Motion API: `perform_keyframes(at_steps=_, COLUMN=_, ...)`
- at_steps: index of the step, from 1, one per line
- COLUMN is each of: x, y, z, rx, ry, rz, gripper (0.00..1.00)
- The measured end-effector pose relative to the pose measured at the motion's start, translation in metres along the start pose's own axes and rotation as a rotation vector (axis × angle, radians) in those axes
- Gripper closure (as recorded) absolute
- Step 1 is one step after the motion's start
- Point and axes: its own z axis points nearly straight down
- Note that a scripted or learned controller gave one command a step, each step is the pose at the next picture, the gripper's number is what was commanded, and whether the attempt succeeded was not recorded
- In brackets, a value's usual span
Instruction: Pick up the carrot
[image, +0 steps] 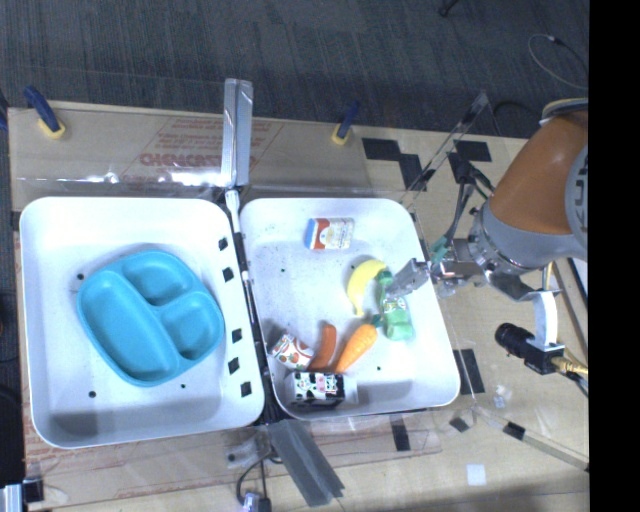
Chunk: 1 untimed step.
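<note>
The orange carrot (357, 345) lies tilted in the right bin (425, 250) near its front, its tip pointing toward the front left. A brown-red sausage (324, 345) lies right beside it on the left. My gripper (398, 283) reaches in from the right and hovers over the bin's right side, between the yellow banana (364, 280) and a green object (398, 320). It stands behind and to the right of the carrot, apart from it.
The right bin also holds a small carton (329, 233) at the back, a red-and-white item (290, 350), and a black-and-white carton (318, 388) at the front wall. In the left bin (50, 400) lies a blue divided plate (150, 313).
</note>
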Motion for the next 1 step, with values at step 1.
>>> perform_keyframes(at_steps=1, x=0.0441, y=-0.0028, z=0.1405, rx=-0.014, ry=-0.003, rz=-0.148, gripper=0.00)
